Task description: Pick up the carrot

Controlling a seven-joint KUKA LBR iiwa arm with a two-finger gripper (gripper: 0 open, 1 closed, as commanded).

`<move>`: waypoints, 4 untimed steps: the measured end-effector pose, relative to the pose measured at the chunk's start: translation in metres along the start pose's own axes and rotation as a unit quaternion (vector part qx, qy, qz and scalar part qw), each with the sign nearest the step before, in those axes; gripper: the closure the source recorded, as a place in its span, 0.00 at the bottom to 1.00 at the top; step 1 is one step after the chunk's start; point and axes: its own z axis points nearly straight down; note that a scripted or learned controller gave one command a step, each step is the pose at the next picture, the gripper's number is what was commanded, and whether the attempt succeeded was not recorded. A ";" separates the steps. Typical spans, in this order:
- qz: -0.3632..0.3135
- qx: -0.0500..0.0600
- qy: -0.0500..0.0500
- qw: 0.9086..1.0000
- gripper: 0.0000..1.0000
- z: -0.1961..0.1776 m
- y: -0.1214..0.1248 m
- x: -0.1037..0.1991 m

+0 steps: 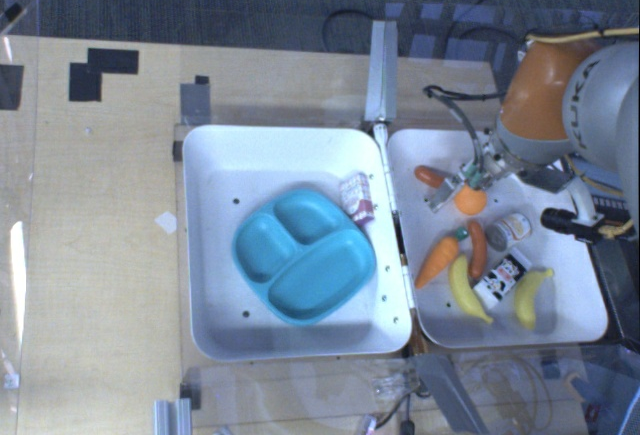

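Item: carrot (437, 262). You find it in the right-hand bin (570, 328), lying flat on the bin floor near the wall it shares with the left bin (205, 223). It lies at a slant, green stub up toward the far side, pointed tip down toward the near rim.

Neighbours, taken from the carrot:
- sausage (477, 250), just beside its thick end, possibly touching.
- banana (466, 289), just beside its lower half.
- small dark card or packet (503, 275), beyond the banana.
- second banana (529, 296), well apart.
- small tin (512, 227), beyond the sausage.
- orange ball (470, 200), near the stub, on the far side.
- red piece (432, 177), farther back.

Handling, as a judgement: you likely have a toy carrot, light, stiff, with a smooth skin that may slip. It tapers, so take it across the thick upper half, just below the stub. Close across its width; the sausage side leaves little room for a finger.

Gripper (478, 173): it sits over the orange ball, away from the carrot on the far side. You cannot tell how it is set; nothing shows as held.

Elsewhere: blue divided plate (305, 256) and a small wrapper (356, 198) in the left bin. Both bins rest on the counter (100, 223).
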 end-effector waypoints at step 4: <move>-0.115 0.000 0.000 0.993 1.00 -0.128 0.004 0.036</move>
